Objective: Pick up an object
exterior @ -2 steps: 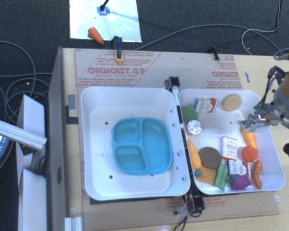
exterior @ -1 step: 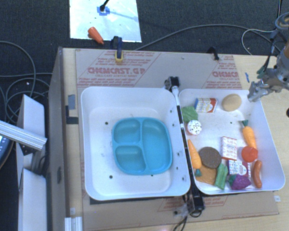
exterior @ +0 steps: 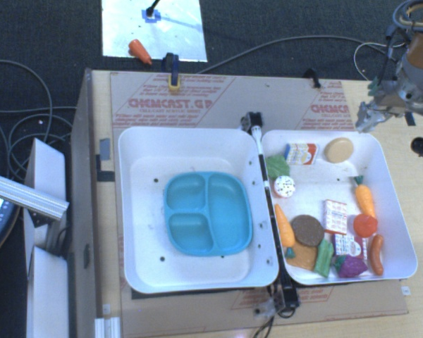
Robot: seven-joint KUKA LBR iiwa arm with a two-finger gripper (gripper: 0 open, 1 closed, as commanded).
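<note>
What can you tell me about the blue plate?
The blue plate looks like smooth light-blue plastic with rounded corners. It is split into three compartments: two smaller ones on the left and a long one on the right. It lies flat, slightly turned, on the floor of the left bin, away from the walls. Nothing sits on it.

the arm [exterior: 417, 55] is cut off by the right edge; its end effector [exterior: 366, 116] is blurred.

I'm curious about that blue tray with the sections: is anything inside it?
The blue tray lies in the left bin, and all its compartments look bare. The toy foods are all in the right bin. What lies under the tray is covered, so that cannot be told.
</note>
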